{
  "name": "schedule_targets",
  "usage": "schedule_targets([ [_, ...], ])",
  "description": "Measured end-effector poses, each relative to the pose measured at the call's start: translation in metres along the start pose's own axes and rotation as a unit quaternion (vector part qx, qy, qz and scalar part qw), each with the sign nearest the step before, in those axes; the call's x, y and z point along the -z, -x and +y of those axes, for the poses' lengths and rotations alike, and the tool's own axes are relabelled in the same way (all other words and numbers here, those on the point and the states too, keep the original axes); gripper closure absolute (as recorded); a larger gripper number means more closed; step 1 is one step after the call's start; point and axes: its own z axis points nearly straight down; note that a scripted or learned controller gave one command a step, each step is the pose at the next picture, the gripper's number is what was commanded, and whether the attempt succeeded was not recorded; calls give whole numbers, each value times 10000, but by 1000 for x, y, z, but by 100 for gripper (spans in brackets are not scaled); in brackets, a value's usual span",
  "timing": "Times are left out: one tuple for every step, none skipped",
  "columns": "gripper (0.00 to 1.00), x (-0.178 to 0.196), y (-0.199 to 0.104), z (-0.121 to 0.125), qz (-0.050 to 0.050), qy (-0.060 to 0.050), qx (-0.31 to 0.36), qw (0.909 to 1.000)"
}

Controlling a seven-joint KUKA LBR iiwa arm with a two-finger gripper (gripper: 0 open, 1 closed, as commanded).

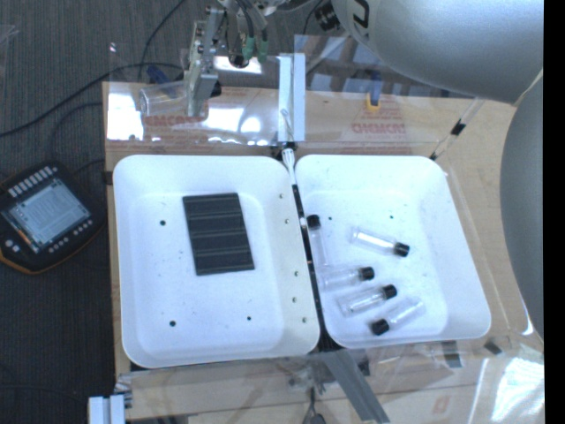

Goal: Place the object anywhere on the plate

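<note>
A dark ribbed rectangular plate (218, 233) lies flat in the left white bin (141, 325). Several clear vials with black caps (380, 242) lie scattered in the right bin (441, 193); one (315, 237) rests along its left wall. My gripper (199, 91) hangs beyond the back rim of the left bin, over the bench's shiny strip, far from the plate and the vials. A faint clear shape (159, 102) shows just left of its tip. I cannot tell what that shape is or whether it is held.
An upright metal post (291, 95) stands at the back between the two bins. The big grey arm body (441, 25) spans the top right. A teach pendant (44, 215) and cables lie on the floor at left.
</note>
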Motion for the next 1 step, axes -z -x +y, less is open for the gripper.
schedule_targets([
  [100,0,17,0,-3,3,1329,9911],
])
